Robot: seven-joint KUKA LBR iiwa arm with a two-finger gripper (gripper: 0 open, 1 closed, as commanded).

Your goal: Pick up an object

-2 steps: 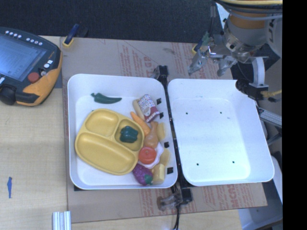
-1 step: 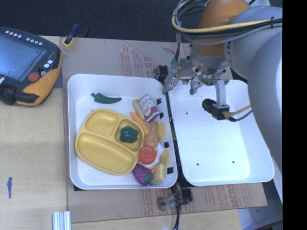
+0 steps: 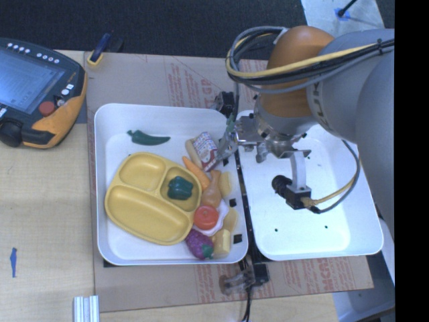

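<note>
1. Packet (image 3: 204, 149), the crinkled red-and-white one, is my guess for the object being gone after. It lies at the upper right of the left bin (image 3: 100, 180), close to the wall shared with the right bin (image 3: 335, 240), and it is the item nearest the tool (image 3: 231, 139).
2. From where I stand the tool sits over that shared wall, just beside the packet, with the wrist and cables hanging above it. I cannot tell how far open it is, and I see nothing in its hold.
3. The step in hand looks like the approach: nothing is lifted and every item rests in the bin.
4. The next move probably calls for a drop onto the packet, kept clear of the wall, then a close and a straight lift. The carrot (image 3: 196, 172) touches the packet from below and could get nudged or caught along with it.
5. The left bin is crowded. A yellow tray (image 3: 134, 206) fills its middle, with a green pepper (image 3: 179, 188) in the tray's upper right compartment.
6. A chili (image 3: 149, 137) lies alone above the tray, well apart from the rest.
7. Down the right side sit the carrot, a tomato (image 3: 206, 217) and a purple piece (image 3: 199, 243), packed together with some small yellow bits.
8. The right bin shows bare white floor under the arm.
9. A pendant (image 3: 40, 92) rests on the desk (image 3: 40, 200) at far left.
</note>
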